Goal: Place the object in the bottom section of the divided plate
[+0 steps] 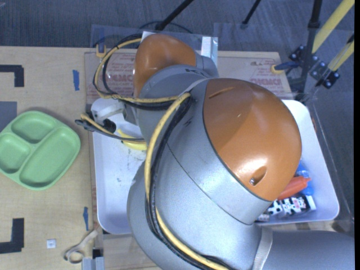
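Note:
A green divided plate (38,149) lies on the wooden bench at the left, with two small sections at its upper left and one large section at its lower right. All three sections hold nothing. The grey and orange arm (225,162) covers most of the two white bins. Its wrist end reaches toward the upper left corner of the left bin (109,207), where a white part (107,112) with yellow and black cables shows. An orange object (295,185) and a black-and-white patterned object (289,206) lie in the right bin (323,173), beside the arm.
Black tape marks (12,75) sit on the bench left of the plate. A cardboard sheet lies behind the bins. Tripod legs and a yellow bar stand at the upper right. A loop of cord (79,251) lies by the left bin's front corner.

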Tool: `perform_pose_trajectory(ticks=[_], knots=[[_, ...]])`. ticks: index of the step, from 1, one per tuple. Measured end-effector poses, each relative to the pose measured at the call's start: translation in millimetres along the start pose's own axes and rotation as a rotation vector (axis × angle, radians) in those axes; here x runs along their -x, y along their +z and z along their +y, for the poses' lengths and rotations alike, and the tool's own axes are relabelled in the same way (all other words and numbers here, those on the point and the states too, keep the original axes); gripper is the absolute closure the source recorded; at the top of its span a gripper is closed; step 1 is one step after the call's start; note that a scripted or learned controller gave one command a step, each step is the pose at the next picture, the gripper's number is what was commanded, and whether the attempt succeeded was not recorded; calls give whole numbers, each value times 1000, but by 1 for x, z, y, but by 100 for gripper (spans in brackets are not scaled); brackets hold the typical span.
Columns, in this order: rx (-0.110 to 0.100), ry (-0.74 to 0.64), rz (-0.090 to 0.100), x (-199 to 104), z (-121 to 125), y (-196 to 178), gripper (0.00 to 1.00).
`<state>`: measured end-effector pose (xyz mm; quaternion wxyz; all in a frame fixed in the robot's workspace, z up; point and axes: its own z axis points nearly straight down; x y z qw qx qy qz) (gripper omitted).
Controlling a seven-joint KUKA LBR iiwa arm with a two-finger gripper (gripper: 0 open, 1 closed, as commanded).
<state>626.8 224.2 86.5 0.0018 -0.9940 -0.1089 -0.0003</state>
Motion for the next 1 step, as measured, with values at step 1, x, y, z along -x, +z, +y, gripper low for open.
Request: perform_pose_trajectory(ticks=[1], knots=[[1, 0, 1, 0, 0, 0, 0]])
